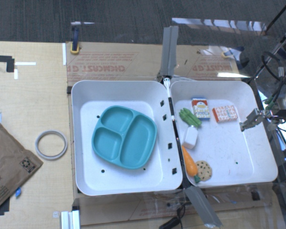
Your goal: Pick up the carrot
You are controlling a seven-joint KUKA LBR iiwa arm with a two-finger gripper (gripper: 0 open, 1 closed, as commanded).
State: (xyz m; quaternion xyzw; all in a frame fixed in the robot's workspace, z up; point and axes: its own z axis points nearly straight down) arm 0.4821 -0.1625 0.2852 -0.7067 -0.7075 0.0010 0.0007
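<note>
- Two shallow white bins are seen from above at a slant, set side by side across the middle of the frame on a pale wooden bench.
- The left bin (81, 128) is occupied by a teal divided plate (124, 136) with three compartments, laid at an angle near the bin's centre.
- The right bin (257, 161) is found in the centre right of the frame, and several small items are gathered in its left half.
- The carrot (189, 161), orange with a green top, is placed at the lower left of the right bin, close against the wall shared with the left bin.
- A round cookie (203, 170) is seen touching the carrot's lower right side.
- A small white block (190, 138) is positioned just above the carrot.
- A green vegetable (189, 117) is laid above the white block, tilted toward the upper left.
- A small box with a blue top (199, 108) is set just to the right of the green vegetable, and a red and white packet (225, 113) is placed beside it, further right.
- The gripper (251, 121) is seen at the right edge of the right bin, well apart from the carrot, with nothing visibly held; how far its jaws are parted cannot be told.
- A roll of tape (51, 144) is laid on the bench at the left of the frame, and a brown cardboard box (7, 166) is partly seen in the lower left corner.
</note>
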